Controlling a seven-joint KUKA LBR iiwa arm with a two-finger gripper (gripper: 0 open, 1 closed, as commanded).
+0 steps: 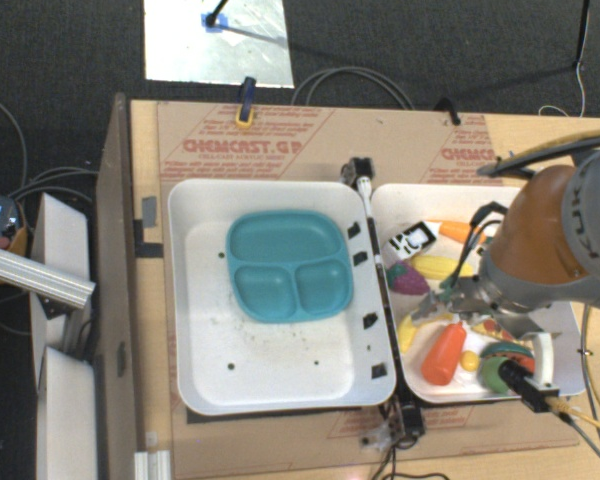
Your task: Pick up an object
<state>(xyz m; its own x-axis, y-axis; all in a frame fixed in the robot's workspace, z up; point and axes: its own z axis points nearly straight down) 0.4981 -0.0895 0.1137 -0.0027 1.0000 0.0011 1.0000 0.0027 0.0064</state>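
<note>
End effector (442, 301), finger state indiscernible, low in right bin (400, 200) above orange carrot-like toy (443, 354); teal divided plate (288, 265) centred in left bin (205, 298).

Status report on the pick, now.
Gripper low over right bin, grip unconfirmed. Orange toy just below it. Purple piece and yellow piece crowd alongside.

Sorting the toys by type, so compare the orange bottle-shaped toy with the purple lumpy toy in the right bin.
The orange bottle-shaped toy is long and tapered; the purple lumpy toy is short and rounded. The orange one looks larger. The orange one lies near the bin's front edge, the purple one further back, by the divider. Both lie in the right white bin, left of the gripper.
</note>
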